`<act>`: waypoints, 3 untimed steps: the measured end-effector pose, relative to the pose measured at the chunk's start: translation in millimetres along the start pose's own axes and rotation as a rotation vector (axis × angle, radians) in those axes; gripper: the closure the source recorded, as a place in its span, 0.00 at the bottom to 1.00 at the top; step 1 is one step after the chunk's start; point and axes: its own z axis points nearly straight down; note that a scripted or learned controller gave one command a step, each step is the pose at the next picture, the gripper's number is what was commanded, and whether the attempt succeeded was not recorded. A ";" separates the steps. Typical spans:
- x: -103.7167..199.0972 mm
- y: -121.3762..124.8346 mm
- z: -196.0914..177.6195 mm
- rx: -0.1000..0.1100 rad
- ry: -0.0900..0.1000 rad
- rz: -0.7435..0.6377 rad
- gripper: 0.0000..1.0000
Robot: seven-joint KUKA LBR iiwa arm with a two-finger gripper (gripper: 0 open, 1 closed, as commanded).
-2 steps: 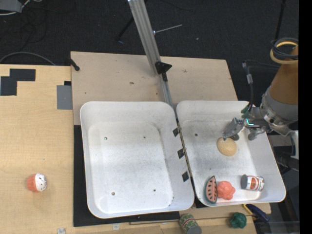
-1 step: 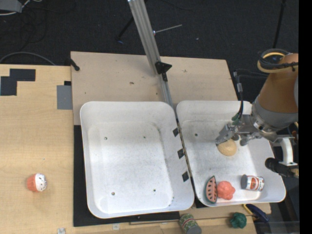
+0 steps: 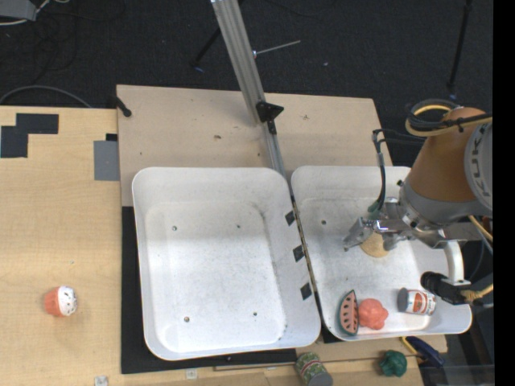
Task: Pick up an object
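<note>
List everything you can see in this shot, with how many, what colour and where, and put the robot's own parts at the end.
shallow white plastic bins: two, white, side by side on the bench
tan round lump: one, tan, right bin, under the tool
watermelon-slice toy: one, red and green, right bin's near edge
pinkish-red lumpy toy: one, pinkish red, right bin, beside the slice
small red-and-white can: one, lying in the right bin's near right corner
red-and-white ball: one, on the wooden floor at left
dark green round object: one, in front of the right bin
aluminium rail: one, silver, slanting behind the bins
arm: one, grey and orange, from the right
tool: one, metallic, over the tan lump
</note>
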 end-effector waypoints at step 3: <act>-3.1 -0.1 -0.9 -0.009 -0.002 0.003 1.00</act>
